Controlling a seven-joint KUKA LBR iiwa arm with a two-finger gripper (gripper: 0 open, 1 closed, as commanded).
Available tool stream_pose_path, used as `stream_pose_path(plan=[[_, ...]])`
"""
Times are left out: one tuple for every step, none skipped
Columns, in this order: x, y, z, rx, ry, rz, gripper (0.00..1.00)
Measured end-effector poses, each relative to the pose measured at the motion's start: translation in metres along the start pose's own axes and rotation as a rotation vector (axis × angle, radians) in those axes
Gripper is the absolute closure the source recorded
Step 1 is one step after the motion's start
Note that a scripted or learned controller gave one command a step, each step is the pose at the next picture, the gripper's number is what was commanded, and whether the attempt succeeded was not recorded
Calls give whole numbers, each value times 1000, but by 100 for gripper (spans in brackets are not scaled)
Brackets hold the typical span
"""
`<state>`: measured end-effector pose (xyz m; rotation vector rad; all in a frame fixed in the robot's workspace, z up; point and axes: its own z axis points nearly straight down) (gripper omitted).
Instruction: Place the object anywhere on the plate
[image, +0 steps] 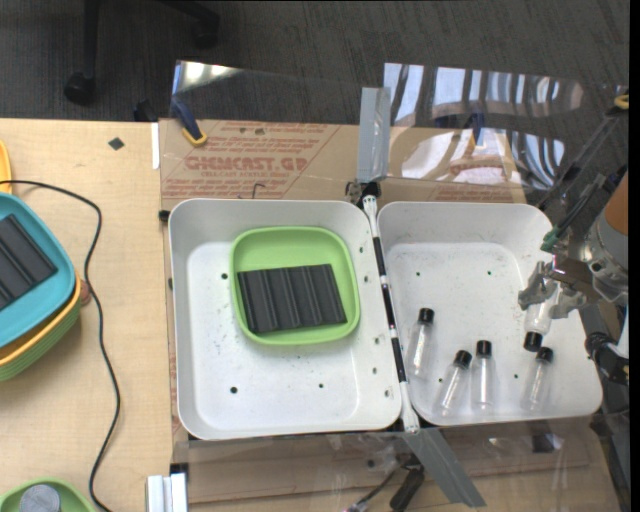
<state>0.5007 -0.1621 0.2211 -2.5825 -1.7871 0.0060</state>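
Right now my gripper (543, 300) sits at right bin's right edge, apparently clamped on a vial (540, 318), upright-ish. Plate (345, 262) lies well left, across divider, in left bin.

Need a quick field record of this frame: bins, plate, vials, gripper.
left bin: holds the green plate
plate contents: dark ribbed pad; no vial on it
right bin: holds loose clear vials with black caps
vials lying in bin: four, at
gripper: over the right bin's right side, near its right wall
vial at gripper: a fifth vial sits right at the fingertips; whether it is gripped cannot be told
task status: no vial placed on the plate yet
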Motion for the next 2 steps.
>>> stream_pose_path(plan=[[0, 0, 0, 0, 0, 0, 0], [-36, 15, -56, 0, 0, 241, 0]])
